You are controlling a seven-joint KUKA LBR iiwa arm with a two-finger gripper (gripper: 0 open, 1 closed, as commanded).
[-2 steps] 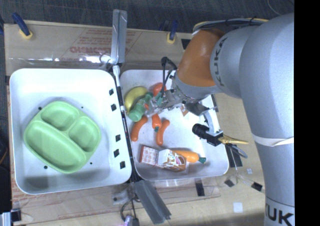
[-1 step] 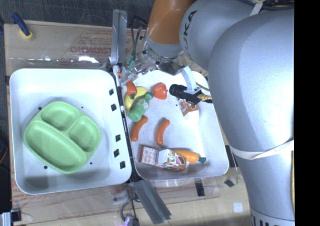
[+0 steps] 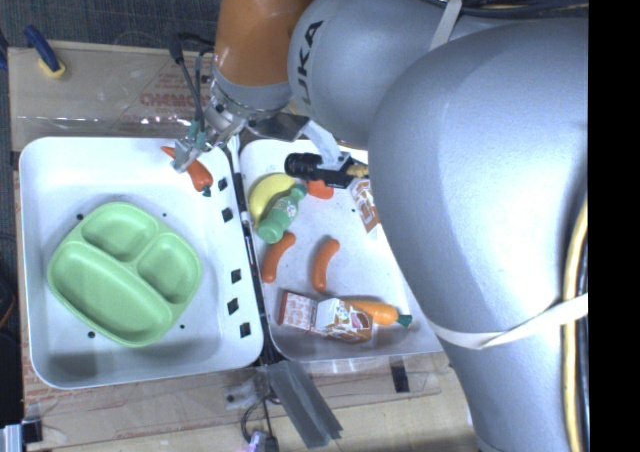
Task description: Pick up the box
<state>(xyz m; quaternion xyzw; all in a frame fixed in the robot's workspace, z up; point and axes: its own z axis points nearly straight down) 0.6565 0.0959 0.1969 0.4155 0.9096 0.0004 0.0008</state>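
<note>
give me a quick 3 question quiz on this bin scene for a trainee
1. True or false: the box lies in the same bin as the green tray.
2. Which lies nearest the box? A) carrot B) banana C) green bottle
3. Fill in: the gripper is over the ___ bin's top right corner, near a small orange thing.

Key
1. False: the box is in the right bin, the tray in the left bin.
2. A
3. left
</note>
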